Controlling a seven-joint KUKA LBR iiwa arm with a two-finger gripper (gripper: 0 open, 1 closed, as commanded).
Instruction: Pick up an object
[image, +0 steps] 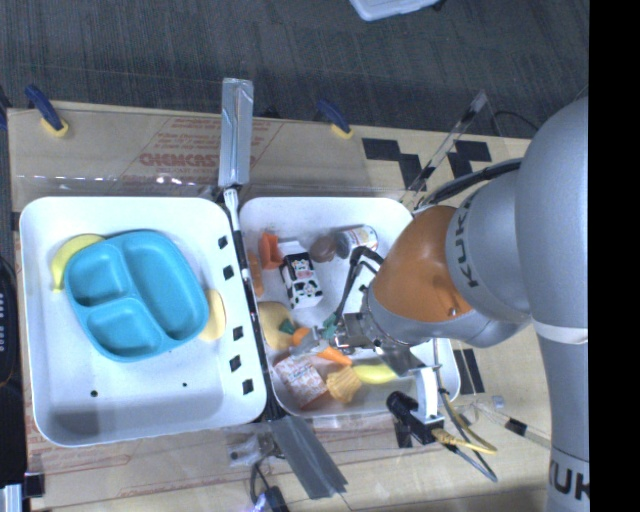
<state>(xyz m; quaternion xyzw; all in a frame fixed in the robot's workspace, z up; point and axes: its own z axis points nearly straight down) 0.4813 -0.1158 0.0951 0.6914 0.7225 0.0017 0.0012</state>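
Landmark for this report: the cow-patterned carton (304, 279), standing near the middle of the right bin (300, 212).

The arm (470, 270) reaches into the right bin from the right, its orange band lying to the right of the carton. The gripper (345, 335) sits below and to the right of the carton, low among the clutter. Whether the claw is released or clenched cannot be told; the wrist hides it.

Objects available for picking lie close around it. An orange carrot-like piece (333, 354) is just below the gripper, apparently touching or nearly so. A yellow piece (374, 374) lies below and right of the carton, just beyond the gripper. A wrapped packet (299, 378) lies directly below the carton, near the bin's lower wall. An orange item (270, 250) sits up and left of the carton. A silver can (352, 241) lies up and right of it.

Nothing is visibly grasped.

Left of the carton, across the divider, the left bin (130, 400) holds a blue sectioned tray (135, 293) resting over a yellow item (72, 252).
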